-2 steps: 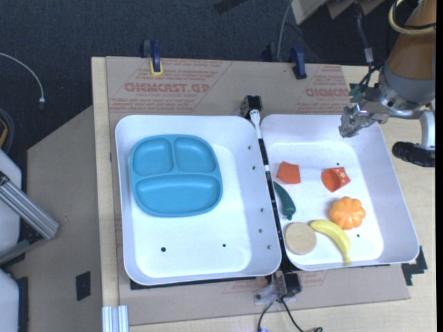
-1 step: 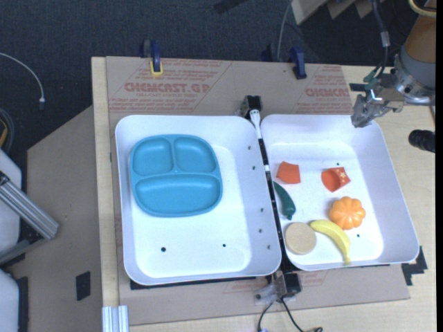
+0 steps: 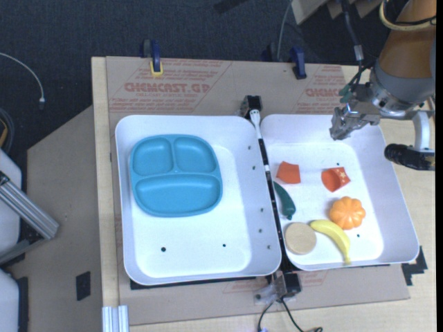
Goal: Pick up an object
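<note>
- Brown board covers the bench (image 3: 208, 81), with two white bins side by side.
- Left bin (image 3: 138, 254) holds a blue divided plate (image 3: 176, 175).
- Right bin (image 3: 394, 206) holds two red pieces (image 3: 288, 173) (image 3: 336, 179), a small orange pumpkin (image 3: 347, 212), a banana (image 3: 332, 237), a tan disc (image 3: 300, 238) and a green pepper (image 3: 284, 198).
- Gripper (image 3: 342, 126) hangs over the right bin's far edge, holding nothing; I cannot tell how its jaws stand.
</note>
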`<state>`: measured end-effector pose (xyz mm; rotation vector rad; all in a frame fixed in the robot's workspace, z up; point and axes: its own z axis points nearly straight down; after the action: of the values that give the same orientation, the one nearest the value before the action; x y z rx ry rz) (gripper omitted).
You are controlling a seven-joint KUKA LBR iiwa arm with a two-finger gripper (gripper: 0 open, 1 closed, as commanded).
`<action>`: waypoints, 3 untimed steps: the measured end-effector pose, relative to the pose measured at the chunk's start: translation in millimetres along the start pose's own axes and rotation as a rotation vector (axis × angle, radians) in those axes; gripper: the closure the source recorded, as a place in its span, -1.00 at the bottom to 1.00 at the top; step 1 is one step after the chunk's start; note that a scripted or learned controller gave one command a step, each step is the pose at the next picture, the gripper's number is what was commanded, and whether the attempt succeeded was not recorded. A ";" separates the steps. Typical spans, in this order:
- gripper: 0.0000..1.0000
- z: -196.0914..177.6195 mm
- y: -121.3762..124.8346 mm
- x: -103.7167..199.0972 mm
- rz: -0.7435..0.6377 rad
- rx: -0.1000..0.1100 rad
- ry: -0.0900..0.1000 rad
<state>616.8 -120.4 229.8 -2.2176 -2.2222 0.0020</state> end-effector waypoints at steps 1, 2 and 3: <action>1.00 -7.7 -22.3 54.8 -0.002 0.000 0.001; 1.00 -14.7 -44.4 99.7 -0.001 0.000 0.001; 1.00 -2.6 -57.8 143.7 -0.002 0.000 0.001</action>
<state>558.7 23.2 232.6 -2.2153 -2.2234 0.0019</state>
